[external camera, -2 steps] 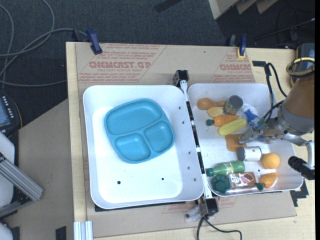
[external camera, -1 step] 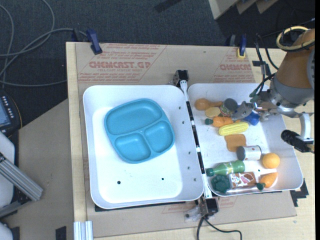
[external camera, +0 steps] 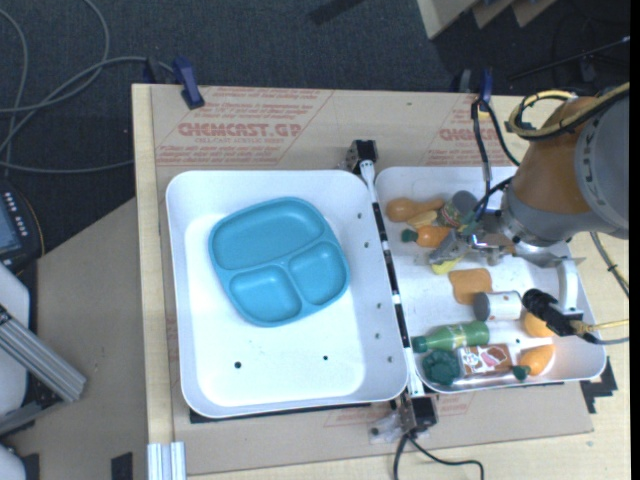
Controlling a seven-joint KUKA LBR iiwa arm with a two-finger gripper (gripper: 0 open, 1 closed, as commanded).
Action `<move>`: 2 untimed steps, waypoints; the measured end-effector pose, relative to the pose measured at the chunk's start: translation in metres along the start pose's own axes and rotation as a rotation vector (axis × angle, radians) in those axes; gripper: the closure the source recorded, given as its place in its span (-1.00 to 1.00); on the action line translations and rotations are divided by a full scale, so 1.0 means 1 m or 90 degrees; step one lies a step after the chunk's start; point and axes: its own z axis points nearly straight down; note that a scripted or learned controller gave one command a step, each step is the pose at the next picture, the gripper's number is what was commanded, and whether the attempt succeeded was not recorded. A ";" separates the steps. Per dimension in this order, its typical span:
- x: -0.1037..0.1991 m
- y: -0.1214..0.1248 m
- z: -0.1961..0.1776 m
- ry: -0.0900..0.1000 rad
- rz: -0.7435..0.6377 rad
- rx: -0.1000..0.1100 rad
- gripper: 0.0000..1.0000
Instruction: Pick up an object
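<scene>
My gripper [external camera: 474, 236] hangs low over the upper half of the right bin [external camera: 592, 366], reaching in from the right. Just left of it lie an orange piece [external camera: 412, 209], a smaller orange piece [external camera: 433, 235] and an olive-coloured item [external camera: 446, 260]; a grey round thing [external camera: 463, 204] sits right behind it. Whether anything is between its fingers is hidden. Nearer the front are an orange block [external camera: 470, 285], a white-and-grey cylinder [external camera: 496, 306], a green bottle [external camera: 455, 337] lying on its side, a teal round object [external camera: 439, 368], a red-and-white packet [external camera: 487, 359] and an orange item [external camera: 538, 357].
The left bin [external camera: 190, 368] holds a blue divided plate [external camera: 278, 260] in its upper part. The bins meet along a raised rim [external camera: 388, 268]. The arm's orange band and grey body [external camera: 560, 183] stand over the right bin's far right side.
</scene>
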 end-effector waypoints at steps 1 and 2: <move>-0.013 -0.094 0.003 -0.001 0.003 0.012 -1.00; -0.013 -0.090 -0.007 -0.004 0.001 0.007 1.00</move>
